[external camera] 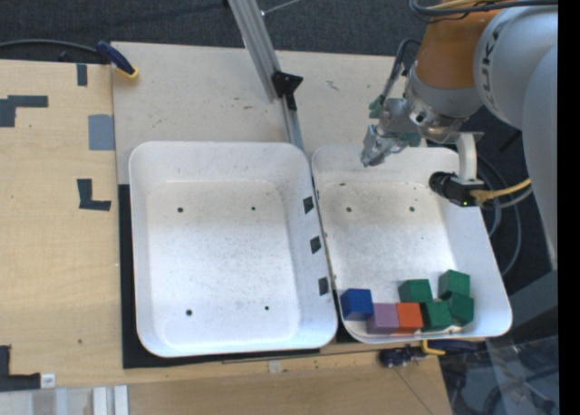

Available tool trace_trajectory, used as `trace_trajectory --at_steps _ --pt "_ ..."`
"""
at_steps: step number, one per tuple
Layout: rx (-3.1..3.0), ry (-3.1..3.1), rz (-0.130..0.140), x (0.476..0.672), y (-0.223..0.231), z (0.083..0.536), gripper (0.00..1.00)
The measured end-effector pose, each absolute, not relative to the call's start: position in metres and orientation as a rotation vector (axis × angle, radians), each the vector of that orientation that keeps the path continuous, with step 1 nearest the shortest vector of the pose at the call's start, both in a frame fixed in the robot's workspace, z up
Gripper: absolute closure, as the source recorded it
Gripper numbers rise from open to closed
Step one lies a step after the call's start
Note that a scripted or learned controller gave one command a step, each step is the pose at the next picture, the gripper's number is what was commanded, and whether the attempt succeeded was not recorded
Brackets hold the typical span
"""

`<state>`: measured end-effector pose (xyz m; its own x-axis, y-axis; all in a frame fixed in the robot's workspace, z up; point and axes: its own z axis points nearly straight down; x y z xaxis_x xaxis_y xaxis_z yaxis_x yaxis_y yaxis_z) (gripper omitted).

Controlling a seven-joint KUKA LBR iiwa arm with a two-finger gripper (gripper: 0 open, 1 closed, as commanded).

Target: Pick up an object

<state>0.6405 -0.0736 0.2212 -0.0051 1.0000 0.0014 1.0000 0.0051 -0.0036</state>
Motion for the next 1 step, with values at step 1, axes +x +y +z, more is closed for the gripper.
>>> trace_trajectory --at_steps 1 --pt "-2.211 -2.228 0.000 0.6214 -0.0143 0.2271 1.00"
